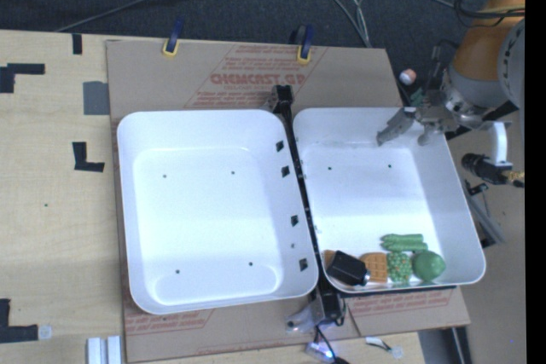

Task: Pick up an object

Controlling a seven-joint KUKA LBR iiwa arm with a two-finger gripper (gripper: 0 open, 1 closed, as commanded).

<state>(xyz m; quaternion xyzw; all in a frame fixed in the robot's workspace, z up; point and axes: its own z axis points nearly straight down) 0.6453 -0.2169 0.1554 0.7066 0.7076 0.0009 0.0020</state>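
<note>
Several small objects lie along the near edge of the right bin [358,192]: a black block [347,268], an orange waffle-like piece [374,265], a green textured piece [397,267], a green ball [428,265] and a green pod-shaped toy [403,242]. My gripper [408,130] hangs over the far right corner of that bin, well away from the objects. Its two grey fingers [393,129] are spread apart with nothing between them.
The left bin [205,209] sits beside the right one, joined by a black divider [294,183]. Both rest on a cardboard sheet [247,72] held by clamps at its far edge. Cables run across the dark floor behind.
</note>
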